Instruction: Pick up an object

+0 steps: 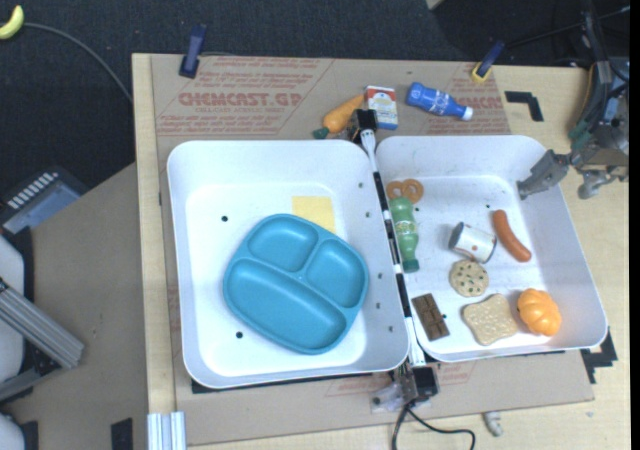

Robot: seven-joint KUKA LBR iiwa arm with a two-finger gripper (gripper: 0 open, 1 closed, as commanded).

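You see two bins (190, 188) of smooth, matt white plastic (the left one holds a glossy blue plastic tray (295, 283)). The bench board (250, 93) looks like matt brown cardboard or wood.

Two bins (190, 238), one plate (295, 283)

Toy foods lie loose in right bin (560, 238) (sausage (512, 236), cookie (468, 279), toast (488, 319)).
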